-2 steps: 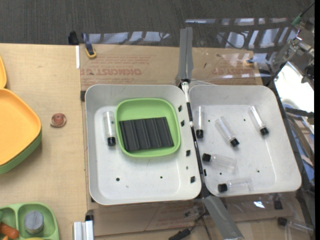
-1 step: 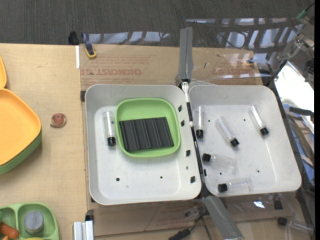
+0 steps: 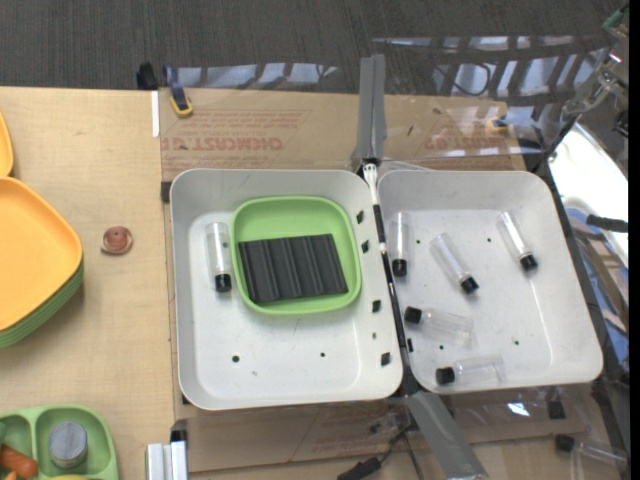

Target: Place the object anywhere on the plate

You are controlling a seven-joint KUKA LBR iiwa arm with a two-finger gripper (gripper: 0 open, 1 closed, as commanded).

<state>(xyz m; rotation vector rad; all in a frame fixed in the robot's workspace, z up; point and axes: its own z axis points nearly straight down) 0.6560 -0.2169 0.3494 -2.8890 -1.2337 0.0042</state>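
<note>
A green square plate (image 3: pixel 246 226) sits in the left bin (image 3: pixel 280 368), toward its back. A dark ribbed rectangular pad (image 3: pixel 293 267) lies across the plate. Just left of the plate, on the bin floor, lies a clear vial with a black cap (image 3: pixel 218 258), cap toward the front. The right bin (image 3: pixel 530 348) holds several more clear black-capped vials: one along its left wall (image 3: pixel 398 246), one near the middle (image 3: pixel 455 266), one at the back right (image 3: pixel 517 241), and two at the front left (image 3: pixel 437 320) (image 3: pixel 470 372).
A stack of yellow plates (image 3: pixel 30 258) sits on the bench at far left, with a small red knob (image 3: pixel 117 239) beside it. A green compartment tray (image 3: pixel 60 443) is at the bottom left corner. Cardboard (image 3: pixel 260 138) lies behind the bins.
</note>
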